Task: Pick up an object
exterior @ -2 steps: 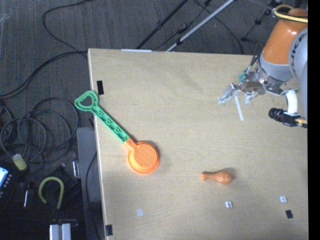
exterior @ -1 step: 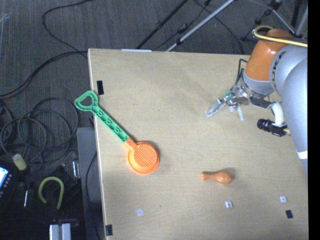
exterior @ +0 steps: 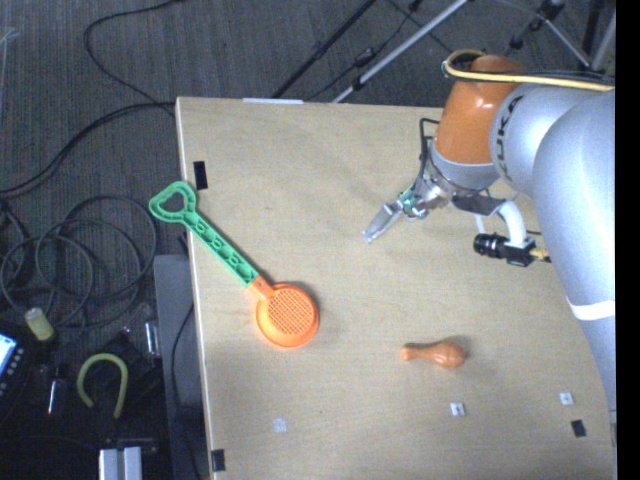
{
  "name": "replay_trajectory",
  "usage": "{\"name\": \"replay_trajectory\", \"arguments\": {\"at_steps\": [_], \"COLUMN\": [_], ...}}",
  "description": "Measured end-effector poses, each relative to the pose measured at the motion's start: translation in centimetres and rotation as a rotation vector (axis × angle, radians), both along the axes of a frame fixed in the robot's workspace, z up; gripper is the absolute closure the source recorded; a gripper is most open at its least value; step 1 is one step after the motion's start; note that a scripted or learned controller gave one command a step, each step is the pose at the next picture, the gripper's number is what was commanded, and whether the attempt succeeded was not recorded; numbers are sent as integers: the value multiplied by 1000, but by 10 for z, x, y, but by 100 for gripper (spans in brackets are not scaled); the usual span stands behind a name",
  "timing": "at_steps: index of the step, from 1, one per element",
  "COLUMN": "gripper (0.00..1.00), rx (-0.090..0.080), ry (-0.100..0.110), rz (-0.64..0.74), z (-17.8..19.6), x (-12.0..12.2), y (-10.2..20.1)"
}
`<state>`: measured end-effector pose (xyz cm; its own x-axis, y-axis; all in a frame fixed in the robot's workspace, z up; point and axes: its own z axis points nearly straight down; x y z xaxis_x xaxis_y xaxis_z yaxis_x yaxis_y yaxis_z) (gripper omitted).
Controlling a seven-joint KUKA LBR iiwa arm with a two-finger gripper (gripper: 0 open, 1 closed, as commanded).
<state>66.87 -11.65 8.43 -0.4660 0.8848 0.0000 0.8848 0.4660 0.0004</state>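
The gripper (exterior: 380, 226) hung low over bare bench (exterior: 300, 158), nothing visibly between its tips, while the sieve (exterior: 285, 315) and the pear-shaped toy (exterior: 437, 353) lay apart, free for picking.

Black cables (exterior: 70, 258) on grey carpet (exterior: 80, 58); tripod legs (exterior: 440, 13)

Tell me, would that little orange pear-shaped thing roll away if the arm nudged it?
Probably. The orange pear-shaped thing looks rounded and smooth, lying on its side on the flat tan surface, so a nudge could roll it, likely curving because one end is narrower. It also looks small and light, so it might skid.
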Motion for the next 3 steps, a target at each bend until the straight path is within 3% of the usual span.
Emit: {"name": "replay_trajectory", "arguments": {"at_steps": [1,2,3], "gripper": [100,0,100], "rx": [2,3,5], "ry": [-1,-1,-3], "rz": [0,0,-1], "z": [9,9,18], "x": [0,0,1], "y": [1,1,2]}}
